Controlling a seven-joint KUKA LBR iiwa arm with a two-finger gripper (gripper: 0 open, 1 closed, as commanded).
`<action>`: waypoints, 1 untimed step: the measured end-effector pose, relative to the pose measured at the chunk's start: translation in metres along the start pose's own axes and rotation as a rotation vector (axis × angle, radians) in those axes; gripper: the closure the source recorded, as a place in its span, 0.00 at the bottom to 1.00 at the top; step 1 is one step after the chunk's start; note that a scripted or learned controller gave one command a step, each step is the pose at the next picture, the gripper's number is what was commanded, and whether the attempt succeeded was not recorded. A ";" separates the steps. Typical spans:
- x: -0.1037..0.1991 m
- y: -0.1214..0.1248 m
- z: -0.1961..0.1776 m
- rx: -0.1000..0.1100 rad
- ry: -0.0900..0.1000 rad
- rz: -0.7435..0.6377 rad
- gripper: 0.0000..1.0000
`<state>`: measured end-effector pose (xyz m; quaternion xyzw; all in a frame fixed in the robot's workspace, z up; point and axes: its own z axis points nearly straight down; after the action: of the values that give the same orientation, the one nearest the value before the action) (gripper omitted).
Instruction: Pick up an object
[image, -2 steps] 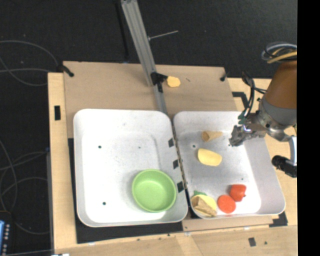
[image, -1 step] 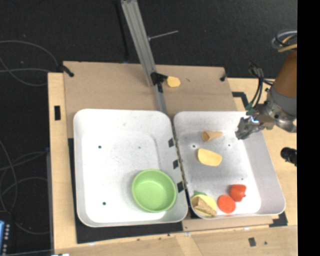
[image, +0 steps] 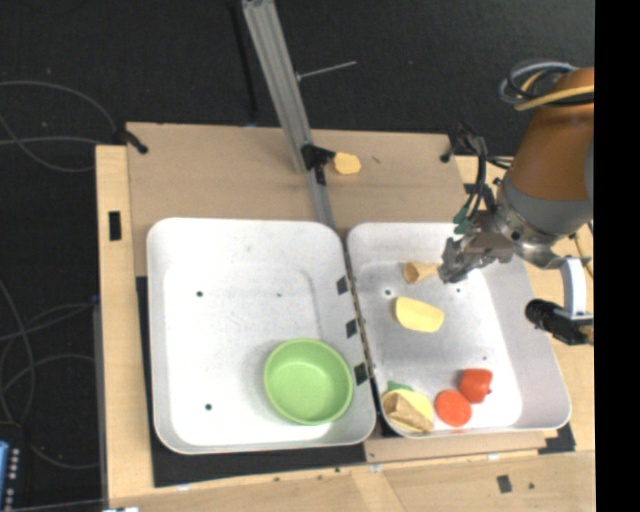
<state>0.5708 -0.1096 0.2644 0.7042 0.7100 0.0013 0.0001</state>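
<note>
- The grey arm's tool (image: 458, 262) hangs over the back of the right white bin (image: 520, 330); whether it is open or closed cannot be told.
- A small tan wedge-shaped piece (image: 419, 271) lies just beside the tool's tip.
- A pale yellow rounded block (image: 419, 315) lies near the bin's middle.
- A round green plastic bowl (image: 308, 381) sits in the left white bin (image: 200, 270).

A small tan wedge-shaped piece (image: 419, 271) lies just left of the gripper (image: 452, 268). A pale yellow rounded block (image: 419, 315) sits nearer the camera (both in the right white bin (image: 520, 400)). The light green plastic bowl (image: 308, 380) rests far left, in the left white bin (image: 200, 260).
</note>
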 end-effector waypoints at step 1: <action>0.059 -0.006 0.009 0.002 -0.001 0.001 1.00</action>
<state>0.5647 -0.0510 0.2559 0.7046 0.7096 0.0004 -0.0002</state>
